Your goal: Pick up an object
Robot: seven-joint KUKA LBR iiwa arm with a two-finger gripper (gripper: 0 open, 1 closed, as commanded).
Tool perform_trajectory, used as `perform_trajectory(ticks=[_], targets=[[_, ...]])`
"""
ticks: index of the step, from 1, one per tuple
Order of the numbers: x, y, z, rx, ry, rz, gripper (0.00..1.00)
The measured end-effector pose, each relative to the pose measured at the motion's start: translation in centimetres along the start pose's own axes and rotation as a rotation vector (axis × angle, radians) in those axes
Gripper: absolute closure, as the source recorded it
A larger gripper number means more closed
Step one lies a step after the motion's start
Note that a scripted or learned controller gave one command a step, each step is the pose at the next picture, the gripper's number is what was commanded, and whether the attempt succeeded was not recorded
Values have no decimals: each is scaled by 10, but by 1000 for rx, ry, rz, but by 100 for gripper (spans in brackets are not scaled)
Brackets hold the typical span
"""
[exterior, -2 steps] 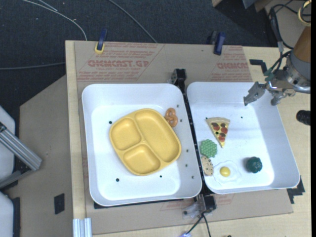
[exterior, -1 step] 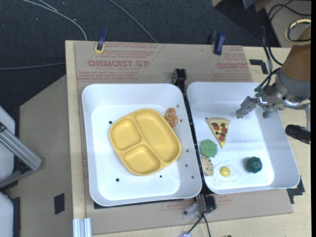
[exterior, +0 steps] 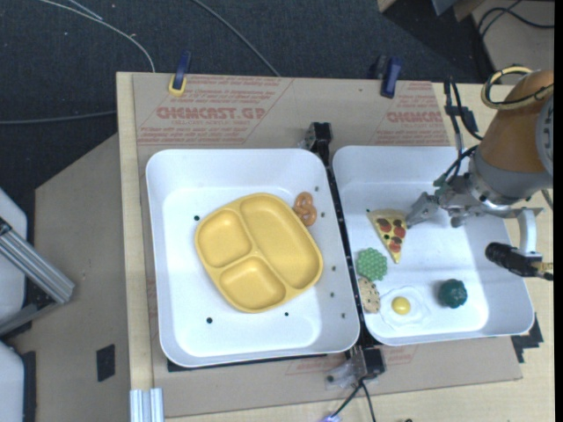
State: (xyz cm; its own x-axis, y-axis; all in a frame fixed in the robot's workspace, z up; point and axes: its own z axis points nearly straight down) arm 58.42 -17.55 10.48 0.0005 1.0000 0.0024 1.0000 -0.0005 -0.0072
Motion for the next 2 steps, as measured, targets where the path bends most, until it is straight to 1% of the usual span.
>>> perform_trajectory(ticks=[1, 2], targets=[[0, 0, 21, -4, -2, 0, 0], [0, 1, 9, -8, -2, 0, 100]])
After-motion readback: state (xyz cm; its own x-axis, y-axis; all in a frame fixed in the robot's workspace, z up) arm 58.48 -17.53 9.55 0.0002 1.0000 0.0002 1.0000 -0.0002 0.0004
